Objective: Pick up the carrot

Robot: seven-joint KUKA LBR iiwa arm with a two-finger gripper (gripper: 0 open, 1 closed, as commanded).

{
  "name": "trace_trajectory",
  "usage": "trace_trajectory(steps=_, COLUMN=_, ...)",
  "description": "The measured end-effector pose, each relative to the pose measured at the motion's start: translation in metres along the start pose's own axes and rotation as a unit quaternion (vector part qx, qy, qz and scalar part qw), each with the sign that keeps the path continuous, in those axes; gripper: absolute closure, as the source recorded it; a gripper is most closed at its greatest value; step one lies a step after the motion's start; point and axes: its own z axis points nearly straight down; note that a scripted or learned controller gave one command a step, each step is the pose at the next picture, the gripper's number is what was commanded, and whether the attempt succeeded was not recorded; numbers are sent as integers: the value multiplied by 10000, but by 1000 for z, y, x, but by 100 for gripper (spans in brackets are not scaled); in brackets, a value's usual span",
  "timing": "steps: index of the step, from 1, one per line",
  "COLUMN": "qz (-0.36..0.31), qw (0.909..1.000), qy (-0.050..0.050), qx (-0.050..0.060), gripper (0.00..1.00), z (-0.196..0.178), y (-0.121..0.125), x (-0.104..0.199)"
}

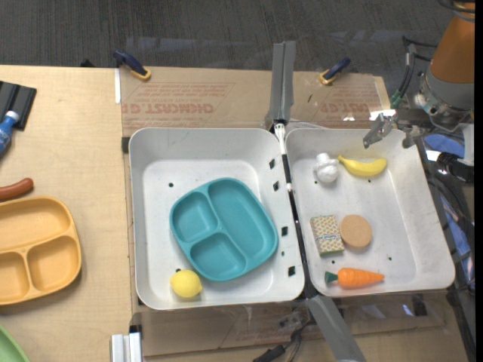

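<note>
The left bin (pixel 151 202) is holding a teal divided plate (pixel 223 228) and a yellow lemon (pixel 186 283). The right bin (pixel 423 225) is containing the carrot (pixel 356 278), which is lying at the front edge, near a cracker (pixel 327 234) and a round cookie (pixel 356 231). A banana (pixel 363 165) is resting toward the rear. The gripper (pixel 398 129) is hovering over the rear right corner, well apart from the carrot; its state cannot be determined.
</note>
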Motion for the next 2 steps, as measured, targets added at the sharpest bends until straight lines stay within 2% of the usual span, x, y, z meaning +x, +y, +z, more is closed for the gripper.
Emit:
trace_trajectory(steps=1, qz=-13, qw=10000, qy=-7, qx=3, gripper=100, z=-9, y=0, x=0)
trace_trajectory(steps=2, qz=-2090, qw=9779, qy=0, qx=-7, gripper=100, z=6, y=-30, x=72)
